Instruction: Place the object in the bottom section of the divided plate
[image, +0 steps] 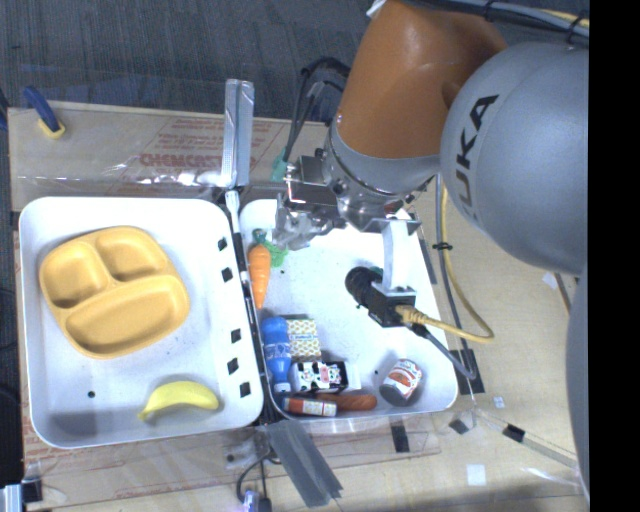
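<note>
I can't tell my tool's (296, 222) state, hovering over the carrot (259, 272) by the right bin's (432, 395) left wall. That wall could block it; the divided plate (112, 288) waits left.

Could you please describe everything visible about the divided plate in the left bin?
The divided plate is yellow, with a matte, plastic look and rounded edges. It has three sections: two smaller ones toward the top of the view and one large one along the bottom, all bare. It lies flat, slightly rotated, in the upper left part of the left bin. A banana lies below it, apart from it.
</note>
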